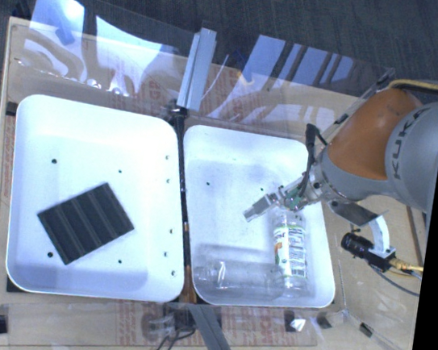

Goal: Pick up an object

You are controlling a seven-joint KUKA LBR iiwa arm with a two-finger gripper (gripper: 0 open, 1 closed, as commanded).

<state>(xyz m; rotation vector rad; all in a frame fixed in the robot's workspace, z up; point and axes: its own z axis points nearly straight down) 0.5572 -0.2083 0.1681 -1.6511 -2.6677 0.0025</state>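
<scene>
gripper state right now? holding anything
gripper: fingers spread open, holding nothing; it sits in the right bin just above the top of the clear plastic bottle.

Both white bins [100, 124] look like smooth, slightly glossy plastic. The dark ribbed panel [85, 222] in the left bin is matt, while the bottle [290, 250] and the tumbler [221, 272] are clear, shiny plastic. The tabletop [260, 339] looks like pale wood under a transparent, reflective sheet.

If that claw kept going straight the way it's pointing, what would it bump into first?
The gripper points down and left over the right bin. Probably bare bin floor first; the clear bottle lies beside its line. Depth is hard to judge.
</scene>
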